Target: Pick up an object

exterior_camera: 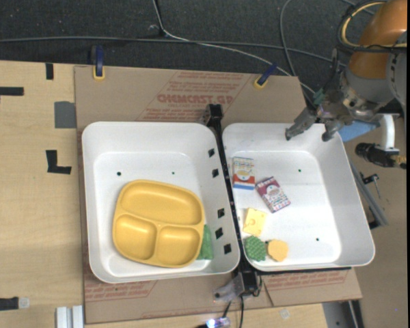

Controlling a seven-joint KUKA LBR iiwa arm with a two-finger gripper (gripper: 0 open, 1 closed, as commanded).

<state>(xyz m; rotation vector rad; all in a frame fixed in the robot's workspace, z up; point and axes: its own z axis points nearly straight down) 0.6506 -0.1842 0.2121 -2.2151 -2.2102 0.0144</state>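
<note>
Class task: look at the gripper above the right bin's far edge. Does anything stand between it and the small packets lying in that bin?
Nothing visible does. The gripper hangs open over the right bin far rim; bare white floor lies between it and the maroon packet and white carton.

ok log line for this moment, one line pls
phase: pre-grasp | gripper: open, above right bin far edge, holding nothing | right bin: small packets untouched | left bin: yellow tray
</note>
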